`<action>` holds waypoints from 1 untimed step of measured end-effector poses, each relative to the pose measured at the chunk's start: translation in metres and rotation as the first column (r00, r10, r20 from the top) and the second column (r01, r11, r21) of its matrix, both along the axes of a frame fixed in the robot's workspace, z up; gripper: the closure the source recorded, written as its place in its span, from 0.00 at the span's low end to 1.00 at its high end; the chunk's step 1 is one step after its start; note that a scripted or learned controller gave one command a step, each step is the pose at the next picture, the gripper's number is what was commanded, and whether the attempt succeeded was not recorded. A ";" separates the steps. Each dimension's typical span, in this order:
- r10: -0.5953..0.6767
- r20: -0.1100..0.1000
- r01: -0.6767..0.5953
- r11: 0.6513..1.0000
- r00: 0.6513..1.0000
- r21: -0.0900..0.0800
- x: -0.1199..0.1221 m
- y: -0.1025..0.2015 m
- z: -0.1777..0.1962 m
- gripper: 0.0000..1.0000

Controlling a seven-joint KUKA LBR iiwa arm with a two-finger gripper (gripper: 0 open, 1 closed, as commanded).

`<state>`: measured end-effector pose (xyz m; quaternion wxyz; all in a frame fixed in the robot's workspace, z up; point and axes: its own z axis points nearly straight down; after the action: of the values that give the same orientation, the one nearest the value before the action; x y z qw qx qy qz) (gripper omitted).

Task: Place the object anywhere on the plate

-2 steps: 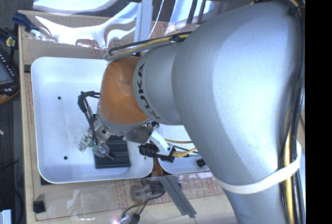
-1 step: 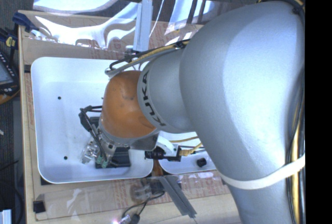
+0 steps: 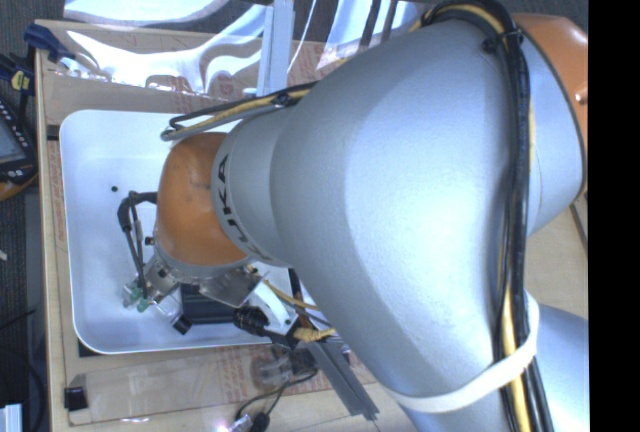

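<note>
Arm (image 3: pixel 400 210) covers most of the frame, reaching into the left white bin (image 3: pixel 85 180). Gripper (image 3: pixel 150 292) is at lower left; its state cannot be told. Object and plate are hidden.

Smooth matt grey arm (image 3: pixel 400 210); glossy white plastic bin (image 3: pixel 85 220).

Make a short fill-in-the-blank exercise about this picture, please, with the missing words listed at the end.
1. The arm is mostly grey, with a band above the wrist that is ____ in colour.
2. The end effector is over the bin on the ____ side of the camera view.
3. The bin is ____ in colour.
4. A cable in black and ____ runs along the arm.

Missing words: orange; left; white; yellow
</note>
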<state>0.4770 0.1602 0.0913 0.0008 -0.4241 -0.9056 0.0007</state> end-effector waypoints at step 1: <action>-0.023 0.002 0.023 1.000 1.000 0.001 0.000 -0.075 0.134 1.00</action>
<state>0.4769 0.0849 0.2255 0.0001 -0.4345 -0.9007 -0.0002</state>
